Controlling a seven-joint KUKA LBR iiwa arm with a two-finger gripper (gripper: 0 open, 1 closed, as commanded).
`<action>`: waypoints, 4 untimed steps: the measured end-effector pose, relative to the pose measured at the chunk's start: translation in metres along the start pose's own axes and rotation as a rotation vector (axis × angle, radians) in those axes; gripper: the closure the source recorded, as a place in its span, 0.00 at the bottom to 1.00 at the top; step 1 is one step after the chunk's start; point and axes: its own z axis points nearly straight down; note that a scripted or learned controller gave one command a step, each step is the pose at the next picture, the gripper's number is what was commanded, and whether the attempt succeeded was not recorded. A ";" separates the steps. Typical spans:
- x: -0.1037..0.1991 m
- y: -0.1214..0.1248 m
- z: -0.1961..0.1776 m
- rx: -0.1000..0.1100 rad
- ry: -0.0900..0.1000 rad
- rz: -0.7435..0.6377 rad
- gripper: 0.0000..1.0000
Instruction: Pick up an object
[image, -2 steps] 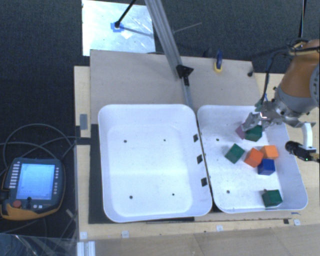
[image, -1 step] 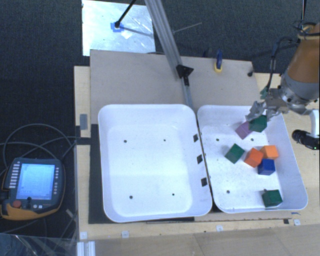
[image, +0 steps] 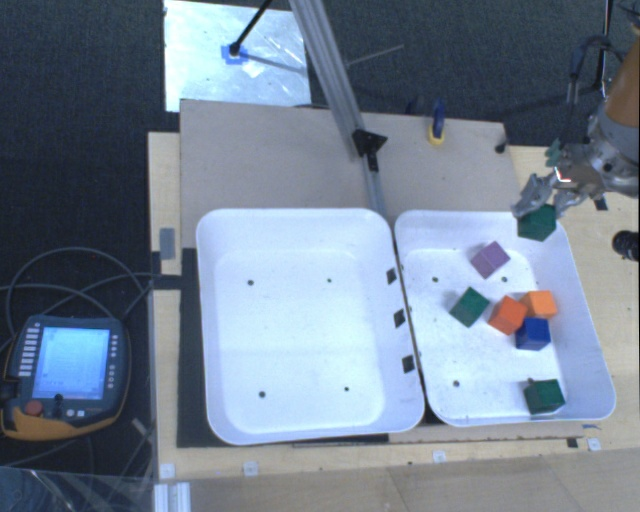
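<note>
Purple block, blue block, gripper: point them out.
purple block (image: 490, 259), camera view, top face.
blue block (image: 533, 333), camera view, top face.
gripper (image: 541, 203), camera view, midway between fingertips, above the green block (image: 537, 224) it holds.

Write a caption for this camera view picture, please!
Gripper holds a green block above the right bin.

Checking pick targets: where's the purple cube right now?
The purple cube lies in the right white bin, toward its far side, up and right of a dark green cube and below the gripper.
</note>
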 end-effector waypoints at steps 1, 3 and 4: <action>0.041 -0.018 0.016 0.010 0.003 -0.002 1.00; 0.134 -0.048 0.024 0.009 0.005 -0.005 1.00; 0.180 -0.062 0.042 0.010 0.005 -0.004 1.00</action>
